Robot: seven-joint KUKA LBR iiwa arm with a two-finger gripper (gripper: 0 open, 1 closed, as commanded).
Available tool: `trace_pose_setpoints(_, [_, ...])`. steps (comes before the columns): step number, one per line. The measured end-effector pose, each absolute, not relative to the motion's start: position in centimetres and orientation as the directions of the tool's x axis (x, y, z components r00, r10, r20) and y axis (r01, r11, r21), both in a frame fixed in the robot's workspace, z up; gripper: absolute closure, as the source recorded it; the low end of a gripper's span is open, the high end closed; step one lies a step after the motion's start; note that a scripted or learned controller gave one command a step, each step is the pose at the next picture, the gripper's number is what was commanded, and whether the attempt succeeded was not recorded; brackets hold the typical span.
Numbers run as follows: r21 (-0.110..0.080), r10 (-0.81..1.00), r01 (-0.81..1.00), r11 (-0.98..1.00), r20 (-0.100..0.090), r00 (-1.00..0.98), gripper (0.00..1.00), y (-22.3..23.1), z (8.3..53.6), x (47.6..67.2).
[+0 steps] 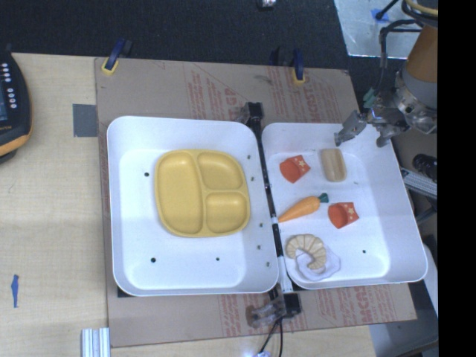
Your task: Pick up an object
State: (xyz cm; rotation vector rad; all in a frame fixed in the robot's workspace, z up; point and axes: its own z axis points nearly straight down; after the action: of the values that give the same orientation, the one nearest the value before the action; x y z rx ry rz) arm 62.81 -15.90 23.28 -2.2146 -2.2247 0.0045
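Note:
The right bin (387, 199) holds a red chunk (294, 168), a tan bread roll (333, 164), an orange carrot (300, 209), a second red piece (343, 214) and a pale croissant-like pastry (308, 252). My gripper (367, 131) hangs over the bin's far right corner, just right of and above the bread roll. Its two fingers are spread apart, one finger (349, 129) toward the roll, with nothing between them. The orange-banded arm (424, 58) rises behind it at the right.
The left bin (134, 199) carries a yellow compartment plate (201, 192). Both bins rest on a brown cardboard sheet (186, 88) held by clamps. A black pendant (11, 103) lies at the far left of the bench.

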Motion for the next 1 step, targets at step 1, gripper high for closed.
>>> trace_pose_setpoints(1, [-0.013, 1.000, 1.000, 0.003, 0.000, -0.003, 0.00, -19.25, 9.79, 65.25])
